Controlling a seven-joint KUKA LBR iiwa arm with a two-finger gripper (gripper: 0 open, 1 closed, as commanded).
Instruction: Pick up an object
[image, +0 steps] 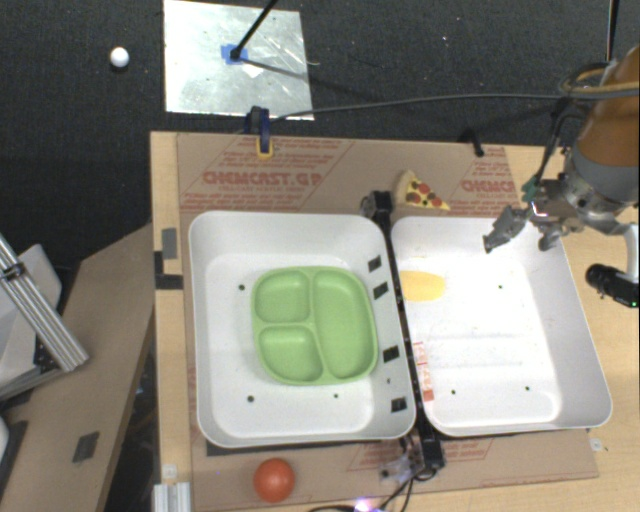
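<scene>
A yellow oval object (421, 287) lies in the right bin (520, 400), close to its left wall. A pizza-slice toy (422, 193) rests on the bench just beyond the bins. A red-orange ball (273, 479) sits on the bench in front of the left bin. My gripper (523, 232) hangs over the far right corner of the right bin, fingers spread apart and open, with nothing between them. It is well to the right of the yellow object.
The left bin (220, 400) holds a green divided plate (312, 323). Black clips run along the seam between the bins. A blue clamp (260, 128) and a foil sheet (236, 60) lie at the back. A small white ball (120, 58) sits far left.
</scene>
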